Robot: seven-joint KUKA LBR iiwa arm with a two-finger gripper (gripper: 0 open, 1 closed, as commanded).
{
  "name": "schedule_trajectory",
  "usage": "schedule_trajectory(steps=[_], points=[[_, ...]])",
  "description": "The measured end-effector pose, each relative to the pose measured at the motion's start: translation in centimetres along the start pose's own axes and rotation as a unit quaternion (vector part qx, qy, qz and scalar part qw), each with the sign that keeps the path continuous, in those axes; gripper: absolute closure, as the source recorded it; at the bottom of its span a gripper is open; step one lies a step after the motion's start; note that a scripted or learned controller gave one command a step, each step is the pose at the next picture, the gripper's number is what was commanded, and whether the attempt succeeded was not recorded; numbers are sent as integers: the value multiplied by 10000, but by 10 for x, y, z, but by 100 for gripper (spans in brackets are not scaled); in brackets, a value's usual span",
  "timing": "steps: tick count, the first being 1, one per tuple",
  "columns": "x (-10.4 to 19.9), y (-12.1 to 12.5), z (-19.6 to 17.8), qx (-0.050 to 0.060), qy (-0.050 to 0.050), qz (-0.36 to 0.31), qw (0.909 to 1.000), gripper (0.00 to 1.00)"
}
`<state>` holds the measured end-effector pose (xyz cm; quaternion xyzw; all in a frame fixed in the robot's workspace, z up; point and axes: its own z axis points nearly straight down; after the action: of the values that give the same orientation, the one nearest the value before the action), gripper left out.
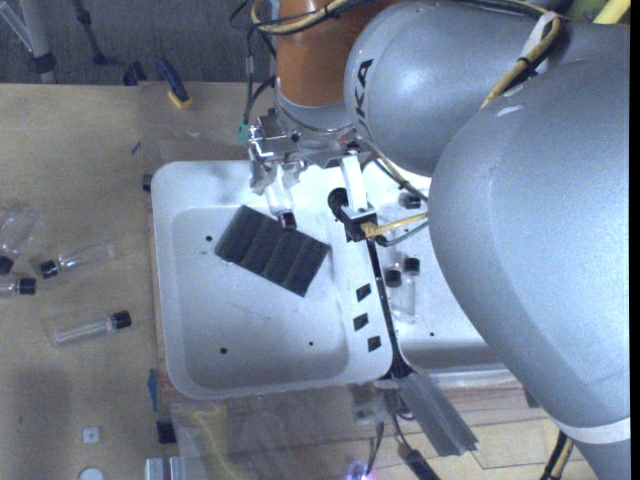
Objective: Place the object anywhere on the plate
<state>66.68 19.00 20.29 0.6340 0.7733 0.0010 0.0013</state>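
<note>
**Arm hovering over the left bin, placing step unclear**

The end effector is hanging with its two fingers spread and nothing between them. Just below its left finger, a dark ribbed slab, seemingly the plate, is lying in the white bin. Beyond, small vials are lying on the worktop. Next, it seemingly needs an object to grasp.

We see a smooth, semi-glossy white plastic bin below the jaws. Just beneath them lies a matt, dark grey ribbed plate. The arm above has glossy grey shells and a satin orange band. Left of the jaws, clear glossy vials rest on the matt wooden tabletop.
</note>
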Motion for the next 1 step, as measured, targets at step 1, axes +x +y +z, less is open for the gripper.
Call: schedule_trajectory(steps=[1], points=[[30,4,81,45,-6,1734,9848,100]])
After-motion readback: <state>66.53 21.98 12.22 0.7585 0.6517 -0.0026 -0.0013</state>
